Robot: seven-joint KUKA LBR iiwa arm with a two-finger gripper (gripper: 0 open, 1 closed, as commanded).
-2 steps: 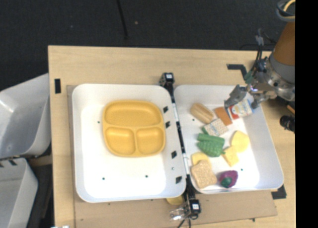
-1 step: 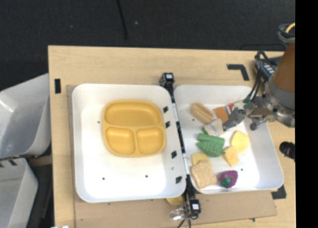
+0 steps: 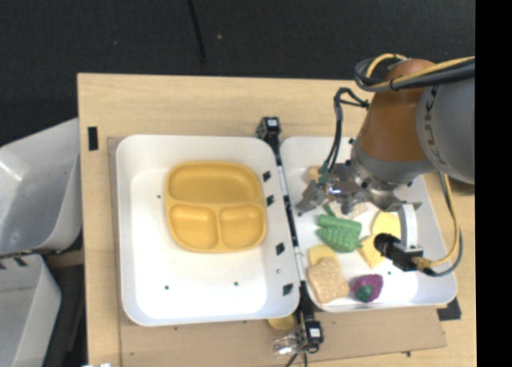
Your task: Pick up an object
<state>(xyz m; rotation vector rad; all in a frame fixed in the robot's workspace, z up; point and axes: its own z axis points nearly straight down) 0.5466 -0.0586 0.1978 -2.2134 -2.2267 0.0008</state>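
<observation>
Toys [image 3: 340,233] seemingly crowding right bin [image 3: 436,233]

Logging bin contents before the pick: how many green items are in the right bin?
1 clearly: a green ridged toy mid-bin, just below the gripper. A purple toy near the bin's front edge has a green tip. The arm may hide more.

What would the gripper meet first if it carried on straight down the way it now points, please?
Most likely the green toy: the gripper hangs over the right bin just above it in the picture. Depth is hard to judge from this slanted view, so it could land on bare bin floor beside it instead.
</observation>
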